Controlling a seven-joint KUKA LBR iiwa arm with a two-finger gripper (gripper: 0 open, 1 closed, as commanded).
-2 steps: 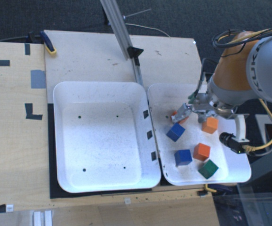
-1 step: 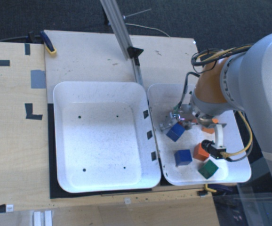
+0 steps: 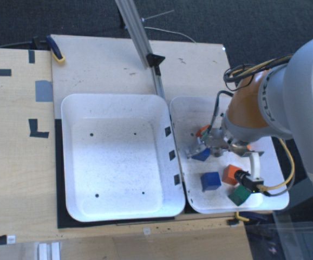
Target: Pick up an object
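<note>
Camera view, lower right of the frame: a green block [image 3: 239, 195], an orange block [image 3: 232, 174] and a blue cube [image 3: 210, 181] lie in the right bin [image 3: 265, 202]. Just above, the hand [image 3: 204, 145] is lowered over a blue piece [image 3: 201, 155] and an orange piece [image 3: 202, 130]; its opening and grasp cannot be told.

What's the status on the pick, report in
Gripper low in the right bin, jaws not readable. Small blue piece right beneath it, grasp unconfirmed. Blue block, orange block, green block crowd nearby.
</note>
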